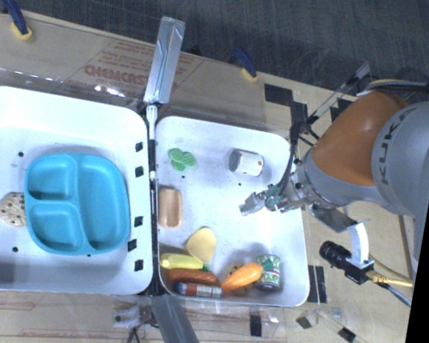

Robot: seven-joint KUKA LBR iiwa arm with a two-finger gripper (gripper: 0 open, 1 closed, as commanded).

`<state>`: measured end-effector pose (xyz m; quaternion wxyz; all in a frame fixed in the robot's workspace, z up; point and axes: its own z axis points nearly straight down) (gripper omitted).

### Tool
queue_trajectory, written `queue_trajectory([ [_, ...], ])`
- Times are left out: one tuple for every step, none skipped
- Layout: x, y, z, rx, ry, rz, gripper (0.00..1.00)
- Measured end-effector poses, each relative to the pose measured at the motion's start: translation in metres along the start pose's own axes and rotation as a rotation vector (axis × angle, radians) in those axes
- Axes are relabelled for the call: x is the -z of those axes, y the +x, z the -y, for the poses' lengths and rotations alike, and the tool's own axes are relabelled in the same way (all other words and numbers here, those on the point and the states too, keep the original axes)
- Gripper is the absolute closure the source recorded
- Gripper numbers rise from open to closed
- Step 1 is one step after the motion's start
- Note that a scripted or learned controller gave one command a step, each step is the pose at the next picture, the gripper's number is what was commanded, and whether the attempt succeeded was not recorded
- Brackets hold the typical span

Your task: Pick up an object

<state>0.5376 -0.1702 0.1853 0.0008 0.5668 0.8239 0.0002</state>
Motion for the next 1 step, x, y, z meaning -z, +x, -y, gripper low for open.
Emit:
queue_trajectory([
  [-0.0027,0.0005,0.0014,-0.001,0.005,-0.003,0.00],
])
